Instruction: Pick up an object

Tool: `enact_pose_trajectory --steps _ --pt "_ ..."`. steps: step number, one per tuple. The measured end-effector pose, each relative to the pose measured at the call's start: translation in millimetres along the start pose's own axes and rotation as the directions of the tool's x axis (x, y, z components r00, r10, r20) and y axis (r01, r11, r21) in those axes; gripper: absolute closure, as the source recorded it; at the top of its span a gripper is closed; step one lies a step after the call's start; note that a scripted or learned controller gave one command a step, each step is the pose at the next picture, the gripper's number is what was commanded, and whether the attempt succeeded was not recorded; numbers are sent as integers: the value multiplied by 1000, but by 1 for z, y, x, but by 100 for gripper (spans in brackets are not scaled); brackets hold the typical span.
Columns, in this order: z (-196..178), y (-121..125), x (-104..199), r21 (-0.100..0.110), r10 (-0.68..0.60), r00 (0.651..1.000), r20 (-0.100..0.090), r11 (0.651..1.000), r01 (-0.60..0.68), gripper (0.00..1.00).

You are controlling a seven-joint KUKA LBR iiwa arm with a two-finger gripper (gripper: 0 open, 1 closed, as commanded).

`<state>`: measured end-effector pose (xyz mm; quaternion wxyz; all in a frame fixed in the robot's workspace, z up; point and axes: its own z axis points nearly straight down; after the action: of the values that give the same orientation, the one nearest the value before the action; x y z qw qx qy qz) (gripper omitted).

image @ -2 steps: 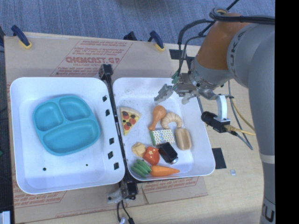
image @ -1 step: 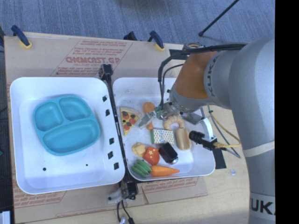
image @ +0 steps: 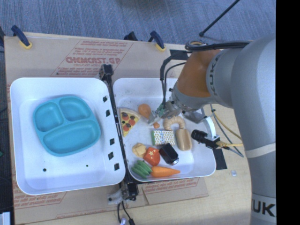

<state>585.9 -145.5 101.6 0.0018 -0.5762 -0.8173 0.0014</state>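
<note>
White right bin: small orange egg-shaped toy, near hand.

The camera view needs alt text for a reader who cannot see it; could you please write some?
A grey and orange robot arm reaches from the right into the right bin, its gripper low among toy foods: a pizza slice, croissant, tomato and carrot. The left bin holds a blue divided plate.

Single fixed camera, mounted above the bench and angled down at a slant, far enough back to take in both white bins: the left bin and the right bin. The KUKA arm enters from the frame's right and looms large, standing nearer the lens than the bins.
</note>
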Motion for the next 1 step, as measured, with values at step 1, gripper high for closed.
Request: enact_pose_trajectory --steps 1 --pt "-134 20 27 -3 319 948 1 948 -319 100"
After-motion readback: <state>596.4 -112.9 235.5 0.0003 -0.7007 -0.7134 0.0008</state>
